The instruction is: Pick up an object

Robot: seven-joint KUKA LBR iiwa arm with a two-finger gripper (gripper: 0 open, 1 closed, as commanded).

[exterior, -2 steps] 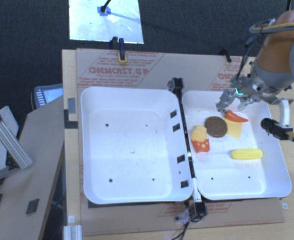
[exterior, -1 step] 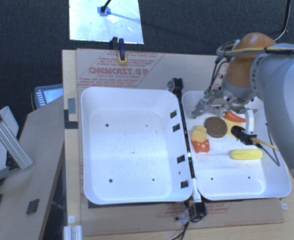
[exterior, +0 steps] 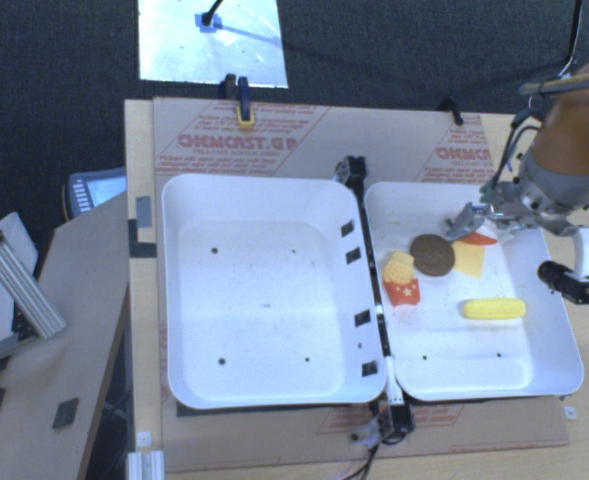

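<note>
Right bin [exterior: 549,368], contents: five small toy food items, grouped in the far and middle part of the floor.

- Brown round cookie [exterior: 433,255], lying flat, near the bin's middle.
- Yellow cheese wedge [exterior: 470,259], just right of the cookie, touching or nearly touching it.
- Red-orange piece [exterior: 481,238], partly hidden, directly under the gripper; kind cannot be told.
- Yellow corn-like piece [exterior: 399,266], left of the cookie, beside the divider between bins.
- Red fries carton [exterior: 403,292], just in front of the corn-like piece, touching it.
- Yellow banana [exterior: 493,309], lying crosswise, apart from the others, nearer the front right.

Gripper [exterior: 466,222]: low over the far part of the right bin, just above the red-orange piece and the cheese wedge; whether its fingers are spread or pressed together cannot be told, and nothing is seen between them.

Arm [exterior: 572,138]: grey with orange band, entering from the right over the bin's far right corner.

Left bin [exterior: 174,268]: white, shallow, set beside the right bin.

Bench [exterior: 304,133]: board with red lettering beneath both bins
</note>
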